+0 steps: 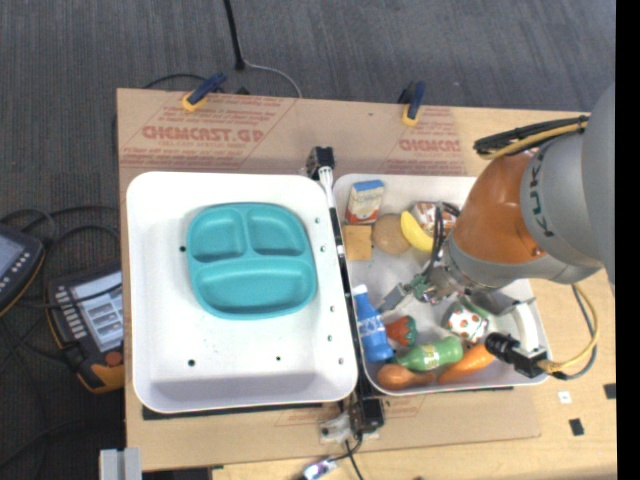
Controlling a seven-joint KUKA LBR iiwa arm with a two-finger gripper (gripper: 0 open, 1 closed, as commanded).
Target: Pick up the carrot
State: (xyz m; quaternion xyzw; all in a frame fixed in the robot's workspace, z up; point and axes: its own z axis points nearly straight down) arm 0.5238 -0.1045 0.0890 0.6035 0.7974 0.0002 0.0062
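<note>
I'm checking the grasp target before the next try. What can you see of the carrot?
The carrot looks like a smooth orange plastic toy, long and tapering. It lies flat at a slant by the near wall of the right bin. A green vegetable rests against its upper side and hides part of it. The gripper is further back over the bin, apart from it.

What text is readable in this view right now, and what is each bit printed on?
"CHEMCAST GP": red print on the brown board, and again further right, where it is harder to make out.
"KUKA": on the grey arm, only partly legible.
Small carton: label too blurred to read.
Handheld device left of the bench: markings too small to read.
</note>
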